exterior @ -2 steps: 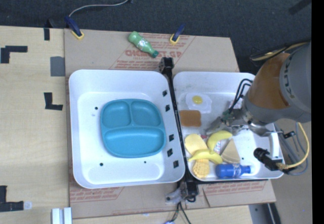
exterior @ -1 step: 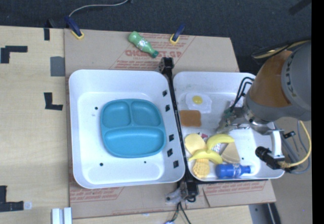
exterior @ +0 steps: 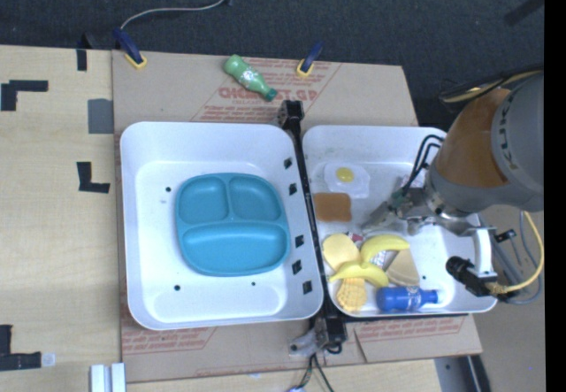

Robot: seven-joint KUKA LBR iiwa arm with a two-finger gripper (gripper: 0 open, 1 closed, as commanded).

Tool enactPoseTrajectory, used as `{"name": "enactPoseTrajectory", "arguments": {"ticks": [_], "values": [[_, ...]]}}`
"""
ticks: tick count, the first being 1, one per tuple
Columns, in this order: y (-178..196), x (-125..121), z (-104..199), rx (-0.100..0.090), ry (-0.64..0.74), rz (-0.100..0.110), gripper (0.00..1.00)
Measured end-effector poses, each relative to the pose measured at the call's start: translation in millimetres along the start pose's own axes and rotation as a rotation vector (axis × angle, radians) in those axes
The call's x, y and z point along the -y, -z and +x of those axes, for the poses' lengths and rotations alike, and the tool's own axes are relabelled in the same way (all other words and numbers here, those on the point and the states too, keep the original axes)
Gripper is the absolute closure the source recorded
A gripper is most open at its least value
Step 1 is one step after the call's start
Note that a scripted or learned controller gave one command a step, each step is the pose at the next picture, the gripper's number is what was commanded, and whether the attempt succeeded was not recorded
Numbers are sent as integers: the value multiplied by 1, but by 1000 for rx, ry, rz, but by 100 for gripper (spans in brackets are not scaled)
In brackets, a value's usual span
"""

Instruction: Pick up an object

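On the cardboard above the bins, at about 12 o'clock, lies a green bottle (exterior: 248, 77). The left bin (exterior: 141, 204) holds a blue divided plate (exterior: 233, 224) lying flat at its middle. The right bin (exterior: 389, 147) carries the likely targets: toward 12 o'clock a fried-egg toy (exterior: 345, 175), just below it a brown toast slice (exterior: 332, 206), and toward 6 o'clock a cluster of a yellow banana (exterior: 376, 249), a corn cob (exterior: 351, 295) and a blue bottle (exterior: 405, 298).

These look like light, stiff plastic toys with smooth, probably slippery skins. The banana's curved middle or the bottle's body should offer the surest purchase, while the flat egg and toast give little edge.

The gripper (exterior: 395, 207) hangs over the right bin at about 3 o'clock, near the banana; how far its jaws are parted cannot be told, and nothing is visibly held.
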State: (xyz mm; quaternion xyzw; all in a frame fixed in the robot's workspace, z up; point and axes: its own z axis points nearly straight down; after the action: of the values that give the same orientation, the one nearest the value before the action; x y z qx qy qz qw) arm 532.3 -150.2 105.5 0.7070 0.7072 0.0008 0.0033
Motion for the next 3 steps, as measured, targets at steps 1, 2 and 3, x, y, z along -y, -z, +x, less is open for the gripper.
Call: {"name": "enactPoseTrajectory", "arguments": {"ticks": [1, 2, 3], "values": [[-19, -64, 25, -3, 2, 0, 0], [-11, -122, 47, -3, 2, 6, 0], [-19, -137, 54, -1, 1, 2, 0]]}}
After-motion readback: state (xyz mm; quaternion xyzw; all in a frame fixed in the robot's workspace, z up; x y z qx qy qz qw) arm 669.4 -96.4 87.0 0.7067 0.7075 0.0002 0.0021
